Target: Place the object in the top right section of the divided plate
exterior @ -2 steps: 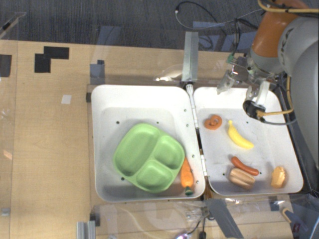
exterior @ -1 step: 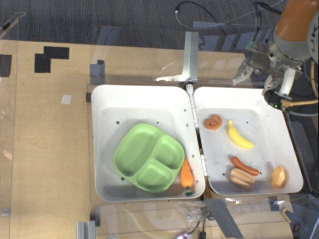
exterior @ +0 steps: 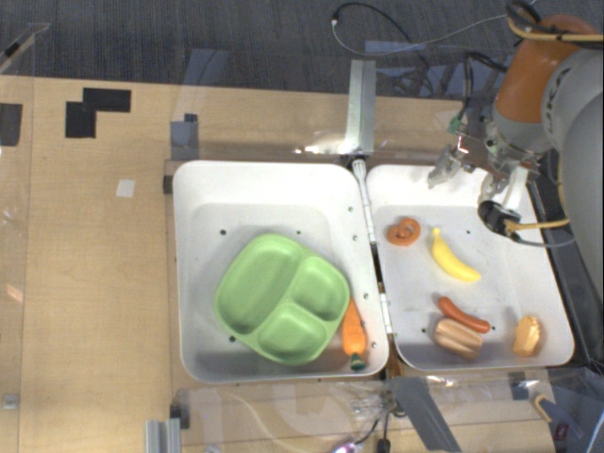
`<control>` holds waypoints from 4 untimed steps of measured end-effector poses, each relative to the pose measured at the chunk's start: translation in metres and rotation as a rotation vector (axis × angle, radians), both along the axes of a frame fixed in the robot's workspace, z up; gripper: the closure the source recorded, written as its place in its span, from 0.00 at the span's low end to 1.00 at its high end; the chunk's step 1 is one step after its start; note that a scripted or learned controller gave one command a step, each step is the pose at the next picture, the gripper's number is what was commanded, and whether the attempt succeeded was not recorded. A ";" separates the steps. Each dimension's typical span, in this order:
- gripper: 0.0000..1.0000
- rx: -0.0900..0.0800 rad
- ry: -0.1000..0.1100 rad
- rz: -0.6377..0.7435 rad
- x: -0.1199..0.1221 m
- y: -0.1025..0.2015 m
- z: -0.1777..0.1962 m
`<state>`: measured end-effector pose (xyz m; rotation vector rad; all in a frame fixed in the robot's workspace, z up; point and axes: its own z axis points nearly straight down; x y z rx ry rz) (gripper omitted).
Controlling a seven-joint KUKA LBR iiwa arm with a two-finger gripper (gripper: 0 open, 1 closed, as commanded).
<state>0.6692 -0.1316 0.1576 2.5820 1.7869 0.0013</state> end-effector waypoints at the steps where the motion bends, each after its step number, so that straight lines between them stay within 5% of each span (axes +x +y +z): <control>1: 0.00 0.000 -0.001 0.001 0.000 0.000 0.001; 4: 0.00 0.000 -0.002 0.001 0.000 0.000 0.001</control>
